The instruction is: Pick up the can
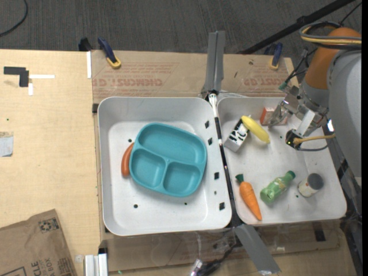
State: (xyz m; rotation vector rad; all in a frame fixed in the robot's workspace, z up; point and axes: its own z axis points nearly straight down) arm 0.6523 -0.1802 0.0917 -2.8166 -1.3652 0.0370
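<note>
Nearest the camera, a carrot [249,198] and green bottle [277,188] lie in the right bin [330,211]. Beside them the can [310,185] rests near that bin's right wall. Farther back, the claw [280,117] hovers by a red object [268,115]; whether it grips anything, I cannot tell.

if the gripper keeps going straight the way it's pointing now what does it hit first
Probably the small red-and-white can: the two-finger gripper points left and down, right beside it. The yellow banana lies just beyond. Height above the white bin is unclear.

Two white bins [109,154], one teal tray [168,160], two carrots [249,197], one banana [255,129], one green bottle [276,187].
</note>
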